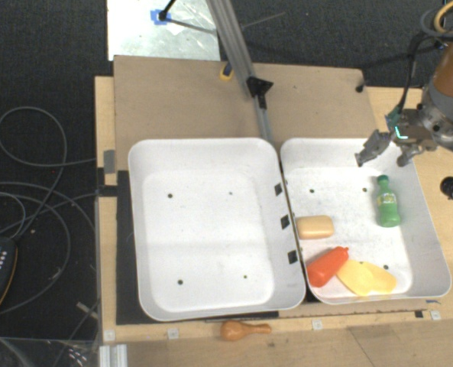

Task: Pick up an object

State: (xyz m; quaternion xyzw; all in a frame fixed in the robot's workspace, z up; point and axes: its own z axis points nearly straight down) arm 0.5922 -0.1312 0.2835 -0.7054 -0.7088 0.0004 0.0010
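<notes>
The right bin (341, 167) holds a green bottle (387, 203) near its right wall, a tan block (315, 227) by its left wall, and a red piece (327, 265) touching a yellow piece (366, 278) at the front. My gripper (388, 151) hovers over the bin's far right corner, just above and behind the green bottle. Its two fingers stand spread apart with nothing between them.
The left bin (203, 159) lies beside the right one, joined by black clips. A metal pole (237, 44) slants down to the bins' far edge. A brown wooden piece (244, 329) lies on the bench in front of the bins. Cables trail at the left.
</notes>
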